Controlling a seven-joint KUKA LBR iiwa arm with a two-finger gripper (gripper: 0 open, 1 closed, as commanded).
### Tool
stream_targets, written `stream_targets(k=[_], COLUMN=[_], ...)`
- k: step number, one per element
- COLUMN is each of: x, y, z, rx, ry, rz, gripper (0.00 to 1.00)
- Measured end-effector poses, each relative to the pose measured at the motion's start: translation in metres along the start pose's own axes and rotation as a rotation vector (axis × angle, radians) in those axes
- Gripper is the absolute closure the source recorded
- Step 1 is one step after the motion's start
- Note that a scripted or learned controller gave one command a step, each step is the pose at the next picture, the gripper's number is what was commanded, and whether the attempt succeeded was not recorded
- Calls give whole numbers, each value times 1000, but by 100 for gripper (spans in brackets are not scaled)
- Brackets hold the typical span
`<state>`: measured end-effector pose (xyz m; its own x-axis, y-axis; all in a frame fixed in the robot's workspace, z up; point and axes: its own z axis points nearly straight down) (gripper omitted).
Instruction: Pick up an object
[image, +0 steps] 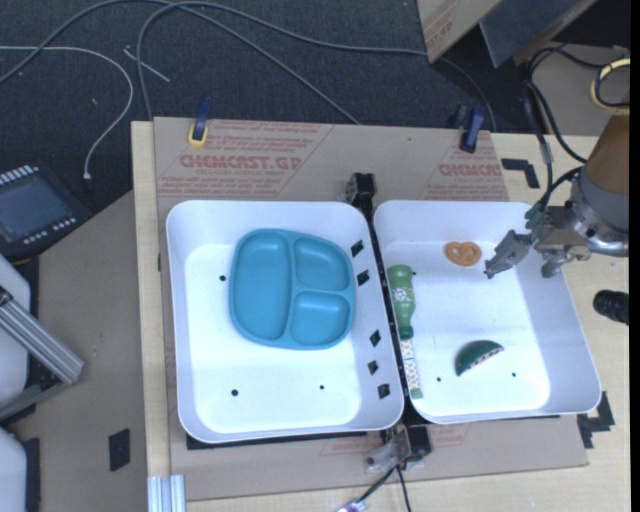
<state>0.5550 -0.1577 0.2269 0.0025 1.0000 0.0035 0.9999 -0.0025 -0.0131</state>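
Where the right bin holds its three loose things, the one nearest the gripper is a small tan pretzel-shaped piece, lying flat on the bin floor toward the far side. The gripper hangs just to the right of it, over the same bin's far right part. Its two fingers are spread apart, with the nearer dark tip close beside the pretzel-shaped piece but not touching it as far as the view tells. Nothing sits between the fingers, so the pincer is wide and empty.

Along the bin's left wall lies a green bottle, stretched out lengthwise with its pale label end pointing toward the near edge, well apart from the gripper. Near the bin's front, about the middle of the floor, rests a dark green wedge-shaped piece with a curved top edge, on its own and apart from both other things.

The arm comes in from the right, its grey wrist above the bin's right rim with the orange band just above.

The left bin stands touching the right one along a shared middle edge, and in it lies a blue divided plate with three compartments, set toward the far half. Both bins rest on a brown cardboard sheet with red printing, held by blue clamps at its far edge. Cables trail across the dark floor beyond.
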Motion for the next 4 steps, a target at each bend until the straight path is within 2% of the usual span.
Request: stream_targets(k=[1, 2, 4], x=[0, 7, 4], y=[3, -2, -4], z=[-6, 54, 145], rx=[-12, -5, -7], ry=[-2, 0, -1], rz=[-3, -3, -2], gripper=[0, 0, 0])
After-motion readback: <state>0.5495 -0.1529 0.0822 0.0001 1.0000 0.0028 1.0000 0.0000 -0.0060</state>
